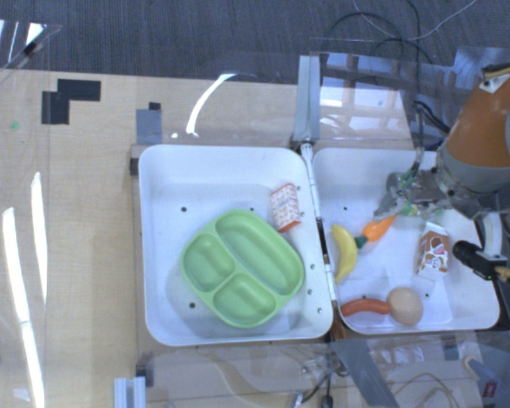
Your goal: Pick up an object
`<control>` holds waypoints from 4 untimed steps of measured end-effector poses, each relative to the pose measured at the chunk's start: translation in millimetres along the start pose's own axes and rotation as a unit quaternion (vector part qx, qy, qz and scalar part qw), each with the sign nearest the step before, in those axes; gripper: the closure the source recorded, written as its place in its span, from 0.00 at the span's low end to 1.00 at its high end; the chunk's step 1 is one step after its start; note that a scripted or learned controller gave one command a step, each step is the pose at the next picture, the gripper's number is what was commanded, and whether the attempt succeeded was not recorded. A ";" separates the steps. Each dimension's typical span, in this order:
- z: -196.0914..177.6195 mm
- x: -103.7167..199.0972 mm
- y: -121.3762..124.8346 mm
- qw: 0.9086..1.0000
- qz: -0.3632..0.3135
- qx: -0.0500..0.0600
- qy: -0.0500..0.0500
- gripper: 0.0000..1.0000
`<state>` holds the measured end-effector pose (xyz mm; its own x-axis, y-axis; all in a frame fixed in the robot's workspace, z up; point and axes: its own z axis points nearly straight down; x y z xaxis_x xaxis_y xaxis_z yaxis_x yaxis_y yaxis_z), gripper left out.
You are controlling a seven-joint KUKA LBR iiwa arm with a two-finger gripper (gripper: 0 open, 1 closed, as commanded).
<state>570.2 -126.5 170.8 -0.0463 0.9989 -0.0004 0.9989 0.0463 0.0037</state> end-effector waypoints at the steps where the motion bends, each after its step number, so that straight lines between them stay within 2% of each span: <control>1: -44.7 14.1 37.3 0.987 -0.162 -0.002 -0.001 0.00; 2: -69.4 35.3 62.9 0.991 -0.132 -0.002 0.000 0.00; 3: 81.1 -8.6 13.7 0.984 -0.178 -0.003 -0.001 0.00; 4: 68.5 -7.0 16.5 0.984 -0.179 -0.006 -0.001 1.00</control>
<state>587.2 -132.8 102.4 -0.3954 0.9185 -0.0064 0.9184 0.3954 0.0154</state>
